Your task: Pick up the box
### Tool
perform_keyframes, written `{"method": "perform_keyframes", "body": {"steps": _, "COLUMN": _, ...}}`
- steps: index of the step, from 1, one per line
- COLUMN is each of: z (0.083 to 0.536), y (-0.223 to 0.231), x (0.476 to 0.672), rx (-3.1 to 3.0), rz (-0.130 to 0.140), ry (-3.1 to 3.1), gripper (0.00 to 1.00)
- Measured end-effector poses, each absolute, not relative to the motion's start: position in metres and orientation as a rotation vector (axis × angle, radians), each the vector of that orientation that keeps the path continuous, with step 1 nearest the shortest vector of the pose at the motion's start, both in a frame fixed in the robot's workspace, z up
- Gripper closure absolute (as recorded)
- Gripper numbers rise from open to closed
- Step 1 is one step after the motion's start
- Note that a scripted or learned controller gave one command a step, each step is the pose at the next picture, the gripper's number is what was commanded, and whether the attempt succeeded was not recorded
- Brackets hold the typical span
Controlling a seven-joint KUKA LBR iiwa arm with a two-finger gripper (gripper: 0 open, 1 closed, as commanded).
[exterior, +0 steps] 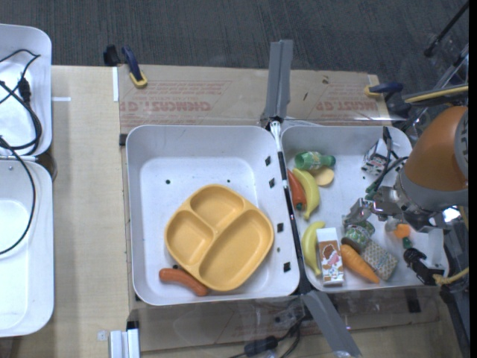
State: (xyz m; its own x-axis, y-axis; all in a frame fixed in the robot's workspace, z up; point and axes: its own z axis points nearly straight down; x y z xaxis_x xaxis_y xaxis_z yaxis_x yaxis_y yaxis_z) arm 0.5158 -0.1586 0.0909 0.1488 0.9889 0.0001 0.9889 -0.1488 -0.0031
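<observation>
Nearby, gripper (360, 216) beside box (329, 255) (bin-front edge)

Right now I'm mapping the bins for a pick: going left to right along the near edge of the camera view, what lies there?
Sausage → yellow divided plate → banana → box → carrot.

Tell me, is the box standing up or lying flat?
Lying flat: the box shows its printed face upward on the right bin's floor, between a banana and carrot.
</observation>
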Motion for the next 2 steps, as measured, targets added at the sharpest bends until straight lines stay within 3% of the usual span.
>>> {"method": "perform_keyframes", "body": {"steps": 1, "z": 0.0913, "y": -0.1896, "x": 0.5282, "rx": -2.095, "rz": -0.017, "ry": -2.313, "gripper": 0.0}}
{"method": "perform_keyframes", "body": {"steps": 2, "z": 0.1008, "y": -0.1934, "x": 0.5294, "rx": -2.109, "rz": -0.013, "ry": -2.319, "gripper": 1.0}}
